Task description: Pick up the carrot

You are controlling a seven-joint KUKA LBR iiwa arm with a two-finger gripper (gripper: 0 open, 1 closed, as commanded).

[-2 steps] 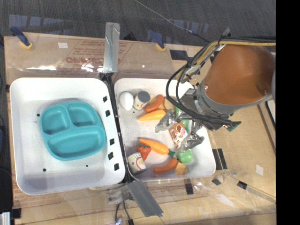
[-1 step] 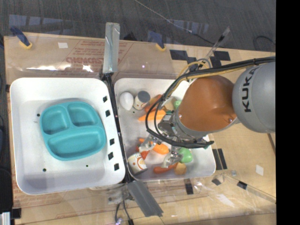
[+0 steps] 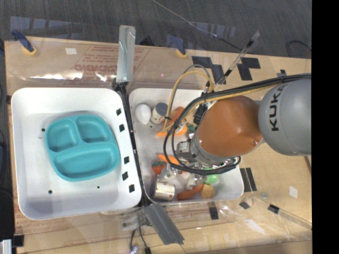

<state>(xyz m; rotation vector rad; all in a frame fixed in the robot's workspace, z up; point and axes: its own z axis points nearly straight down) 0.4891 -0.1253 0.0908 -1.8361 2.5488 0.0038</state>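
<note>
My arm (image 3: 286,118) comes into the camera view as a fat, smooth grey link with "KUKA" in black capitals running down its side. At nine o'clock from that lettering sits the glossy orange band (image 3: 229,127), rounded like a dome. Black cables (image 3: 249,88) run along the top of the grey link and over the orange part; thinner yellow and black wires (image 3: 183,81) loop out at eleven o'clock. Below the band, at seven o'clock, I see silvery metal hardware (image 3: 183,155) ringed by more looping black cable.
</note>
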